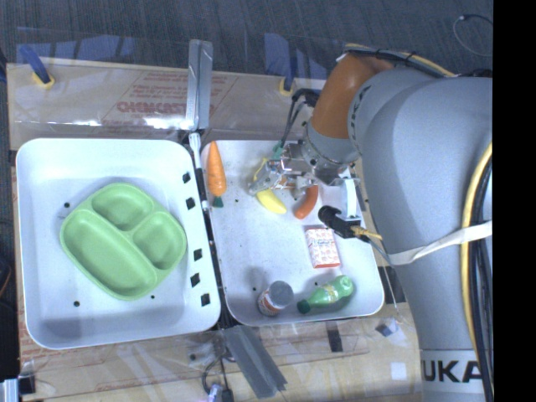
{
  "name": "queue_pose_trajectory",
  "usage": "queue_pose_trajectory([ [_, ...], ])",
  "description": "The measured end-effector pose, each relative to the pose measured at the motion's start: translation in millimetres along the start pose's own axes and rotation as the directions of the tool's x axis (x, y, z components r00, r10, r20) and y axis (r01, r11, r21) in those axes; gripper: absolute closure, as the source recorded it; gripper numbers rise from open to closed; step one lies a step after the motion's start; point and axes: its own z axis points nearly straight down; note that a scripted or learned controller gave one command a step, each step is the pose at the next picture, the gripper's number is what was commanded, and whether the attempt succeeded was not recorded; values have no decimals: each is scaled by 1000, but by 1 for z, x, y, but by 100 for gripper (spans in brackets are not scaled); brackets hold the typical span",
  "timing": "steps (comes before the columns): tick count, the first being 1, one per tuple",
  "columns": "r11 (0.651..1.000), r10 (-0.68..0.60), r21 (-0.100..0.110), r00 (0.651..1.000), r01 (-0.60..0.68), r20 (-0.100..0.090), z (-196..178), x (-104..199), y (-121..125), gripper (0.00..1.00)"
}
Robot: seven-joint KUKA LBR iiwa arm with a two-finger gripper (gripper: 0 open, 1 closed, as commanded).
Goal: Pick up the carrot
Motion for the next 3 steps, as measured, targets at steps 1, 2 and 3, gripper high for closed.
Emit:
queue_pose_trajectory([
  [1,1000,28,-8,1000,-28,9,0,66,-2,0],
  [2,1000,19,-3,1000,-19,8,-8,69,-3,100],
  [3,1000,21,-4,1000,-21,12,-9,65,-3,0],
])
